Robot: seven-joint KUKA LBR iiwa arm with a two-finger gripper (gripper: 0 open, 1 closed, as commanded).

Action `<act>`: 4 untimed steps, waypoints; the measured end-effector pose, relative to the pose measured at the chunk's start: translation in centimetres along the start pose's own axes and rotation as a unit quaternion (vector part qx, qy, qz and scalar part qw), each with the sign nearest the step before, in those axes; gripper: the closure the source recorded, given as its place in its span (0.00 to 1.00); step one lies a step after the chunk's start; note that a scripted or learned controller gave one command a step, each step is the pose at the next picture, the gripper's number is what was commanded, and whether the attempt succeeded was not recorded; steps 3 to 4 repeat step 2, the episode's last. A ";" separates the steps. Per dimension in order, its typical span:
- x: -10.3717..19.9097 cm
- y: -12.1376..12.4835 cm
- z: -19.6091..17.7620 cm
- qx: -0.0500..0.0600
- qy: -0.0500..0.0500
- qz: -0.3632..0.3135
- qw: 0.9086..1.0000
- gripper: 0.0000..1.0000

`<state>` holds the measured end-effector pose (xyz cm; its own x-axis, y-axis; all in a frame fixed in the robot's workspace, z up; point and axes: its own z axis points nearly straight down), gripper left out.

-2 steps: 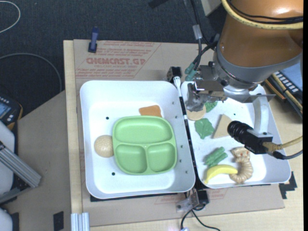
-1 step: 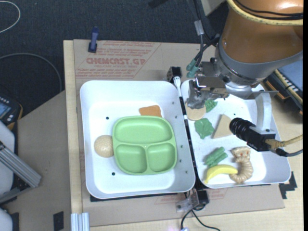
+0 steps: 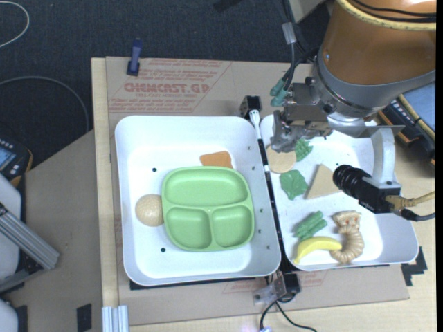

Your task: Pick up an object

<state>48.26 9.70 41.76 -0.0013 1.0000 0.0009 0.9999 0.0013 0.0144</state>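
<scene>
Nearest, in the right bin (image 3: 398,249): a yellow banana (image 3: 317,247) beside a tan twisted piece (image 3: 349,236), with a green bean pod (image 3: 309,224) just behind. Farther back, a green leafy piece (image 3: 293,183), a tan wedge (image 3: 321,182) and a pale round disc (image 3: 281,161). In the left bin (image 3: 135,185): a green divided tray (image 3: 208,207), a beige ball (image 3: 149,210) touching its left side, an orange slab (image 3: 217,159) behind. Over the disc, low at the right bin's far left, the tool (image 3: 284,142); grip state impossible to tell.
</scene>
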 end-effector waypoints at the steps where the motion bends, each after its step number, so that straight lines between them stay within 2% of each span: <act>1: 0.0 0.1 -1.0 -0.002 0.000 0.000 1.000 1.00; 4: 0.1 0.2 -2.1 -0.003 0.000 0.000 1.000 1.00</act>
